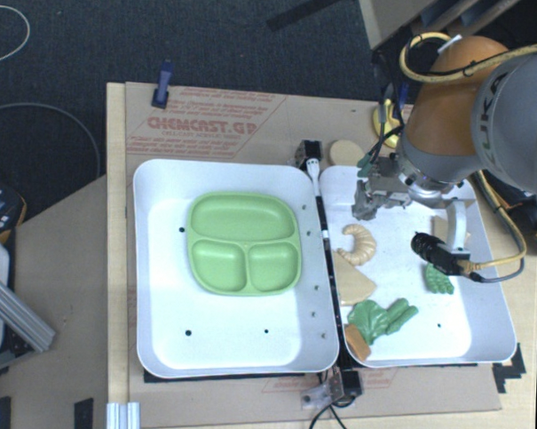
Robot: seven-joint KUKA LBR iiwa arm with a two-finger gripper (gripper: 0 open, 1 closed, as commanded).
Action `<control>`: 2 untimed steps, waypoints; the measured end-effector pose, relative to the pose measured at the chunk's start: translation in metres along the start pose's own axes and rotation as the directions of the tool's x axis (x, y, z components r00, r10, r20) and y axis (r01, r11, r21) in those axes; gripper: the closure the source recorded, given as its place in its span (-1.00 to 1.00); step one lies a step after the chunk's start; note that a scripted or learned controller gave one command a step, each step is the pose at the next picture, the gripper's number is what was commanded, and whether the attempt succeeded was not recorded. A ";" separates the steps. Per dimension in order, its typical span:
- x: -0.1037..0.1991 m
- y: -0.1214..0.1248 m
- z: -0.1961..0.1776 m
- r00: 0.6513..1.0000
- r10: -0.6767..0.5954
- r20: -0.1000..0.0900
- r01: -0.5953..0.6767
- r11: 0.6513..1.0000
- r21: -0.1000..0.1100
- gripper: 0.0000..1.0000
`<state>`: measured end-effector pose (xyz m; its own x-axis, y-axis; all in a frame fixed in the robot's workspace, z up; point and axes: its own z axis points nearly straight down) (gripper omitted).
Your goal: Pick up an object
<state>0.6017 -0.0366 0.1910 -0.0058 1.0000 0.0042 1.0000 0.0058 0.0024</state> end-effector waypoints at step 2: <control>0.129 -0.123 -0.071 1.000 -0.001 0.000 0.001 1.000 -0.001 1.00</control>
